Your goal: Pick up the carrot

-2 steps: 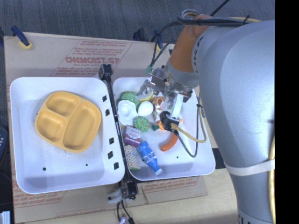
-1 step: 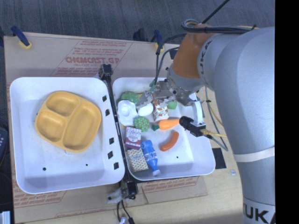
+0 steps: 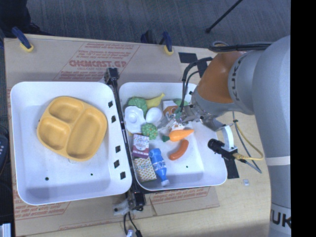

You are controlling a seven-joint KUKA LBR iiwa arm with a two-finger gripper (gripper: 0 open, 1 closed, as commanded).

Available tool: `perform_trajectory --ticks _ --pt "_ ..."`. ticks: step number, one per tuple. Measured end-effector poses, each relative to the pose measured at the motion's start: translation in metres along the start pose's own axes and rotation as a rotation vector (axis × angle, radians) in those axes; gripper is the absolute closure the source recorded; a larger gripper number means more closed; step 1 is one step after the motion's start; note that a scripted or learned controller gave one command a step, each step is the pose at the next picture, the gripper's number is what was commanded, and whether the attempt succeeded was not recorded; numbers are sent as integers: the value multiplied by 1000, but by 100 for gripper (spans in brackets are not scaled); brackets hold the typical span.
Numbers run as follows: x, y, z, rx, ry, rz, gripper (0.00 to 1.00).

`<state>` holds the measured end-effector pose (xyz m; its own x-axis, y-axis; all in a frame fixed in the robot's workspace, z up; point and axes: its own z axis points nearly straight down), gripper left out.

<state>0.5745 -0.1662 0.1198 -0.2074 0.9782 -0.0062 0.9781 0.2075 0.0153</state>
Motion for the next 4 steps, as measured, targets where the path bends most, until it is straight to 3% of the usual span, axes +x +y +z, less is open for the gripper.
perform_trajectory --ticks 1,2,3,4 --pt "3 -15 6 -12 -15 -181 0" --pt "17 -7 13 -12 -26 -607 0" --pt "36 1 13 -11 -26 -634 0" --pt "10 70 22 1 0 -576 0"
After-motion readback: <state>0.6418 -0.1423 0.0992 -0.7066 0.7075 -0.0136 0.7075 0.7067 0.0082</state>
